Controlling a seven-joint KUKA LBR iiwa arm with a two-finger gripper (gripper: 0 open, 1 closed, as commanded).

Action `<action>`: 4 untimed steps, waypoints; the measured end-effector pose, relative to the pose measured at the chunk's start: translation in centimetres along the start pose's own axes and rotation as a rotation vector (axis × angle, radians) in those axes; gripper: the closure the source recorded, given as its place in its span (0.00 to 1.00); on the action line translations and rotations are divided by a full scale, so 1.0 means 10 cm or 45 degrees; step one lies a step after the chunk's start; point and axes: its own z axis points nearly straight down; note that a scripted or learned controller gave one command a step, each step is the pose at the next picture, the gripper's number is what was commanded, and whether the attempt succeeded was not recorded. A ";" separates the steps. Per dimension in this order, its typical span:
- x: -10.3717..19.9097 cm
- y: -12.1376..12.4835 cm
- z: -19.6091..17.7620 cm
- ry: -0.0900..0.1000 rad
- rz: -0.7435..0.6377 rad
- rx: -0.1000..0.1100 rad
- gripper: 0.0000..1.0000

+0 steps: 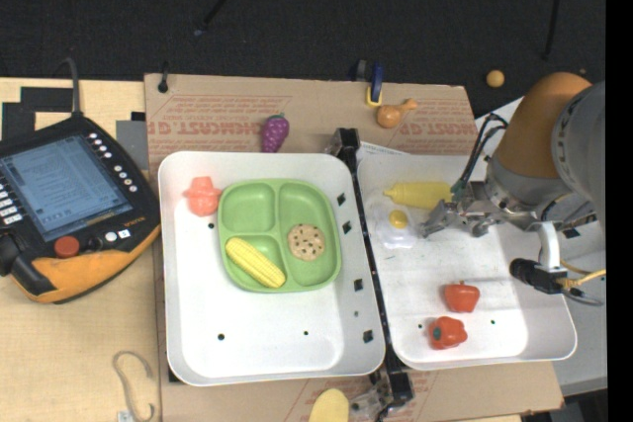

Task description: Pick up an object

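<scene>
The likeliest object is the yellow banana-like toy (417, 194), lying flat near the back wall of the right bin (554, 351), with a small yellow piece (398, 219) just in front of it; the gripper (432, 224) hangs just beside both, at the toy's near right end, low over the bin floor; whether its jaws stand wide or narrow I cannot tell, since they blur into the metal behind them, and nothing shows between them. Further toward the front of the same bin lie two red pepper-like toys (461, 296) (447, 332), near each other and well apart from the gripper. The left bin (188, 351) holds a green divided tray (280, 203) with a corn cob (255, 262) and a cookie (307, 241) in its compartments, and a pink toy (202, 197) touching the tray's left edge.

Risks, as I judge them: the gripper sits off the toy's end rather than over its middle, so closing could pinch only the tip and let it swivel out; the smooth rounded shape may squirt sideways toward the bin wall; a descent could instead catch the small piece, or press against the floor.
</scene>
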 end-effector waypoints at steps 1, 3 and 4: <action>-0.01 0.01 -0.12 0.000 0.000 -0.003 1.00; 0.06 0.03 -1.13 -0.002 0.007 -0.008 1.00; 0.04 0.03 -1.43 -0.002 0.007 -0.007 1.00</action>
